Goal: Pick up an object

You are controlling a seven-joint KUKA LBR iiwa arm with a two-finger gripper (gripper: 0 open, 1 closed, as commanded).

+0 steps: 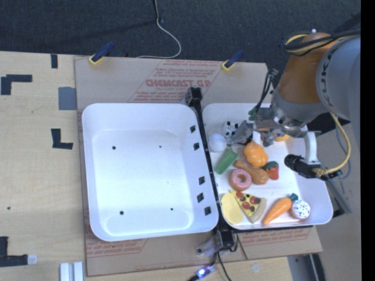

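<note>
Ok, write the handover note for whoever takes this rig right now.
Gripper: low over the back of the right bin, above the toys; finger state can't be made out, nothing seen held.
Toys, all in the right bin: orange, green piece, donut, drumstick, strawberry, pizza slice, carrot, white ball.
Left bin: white, beside the right one.
Done: arm is over the pile.
Left: grasp one toy and lift it.

Left bin (99,174): white, on the cardboard sheet.
Cardboard sheet (170,84): under both bins.
Clamps (101,53): blue-yellow, at the sheet's far corners.
</note>
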